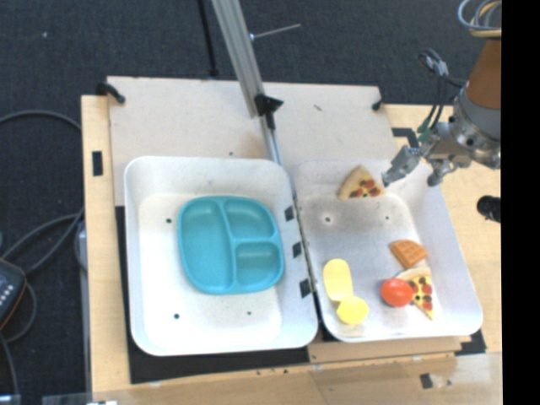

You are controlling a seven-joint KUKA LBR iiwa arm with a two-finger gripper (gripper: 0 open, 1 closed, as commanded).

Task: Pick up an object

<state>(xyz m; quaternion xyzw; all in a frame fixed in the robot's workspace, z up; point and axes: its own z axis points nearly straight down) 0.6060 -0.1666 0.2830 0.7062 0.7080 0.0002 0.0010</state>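
Beside wedge-shaped pizza slice [361, 185], gripper [417, 169] open

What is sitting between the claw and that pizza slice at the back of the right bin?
Nothing visible. The claw hangs just right of the pizza slice at the right bin's far edge, and the other toys lie nearer the front.
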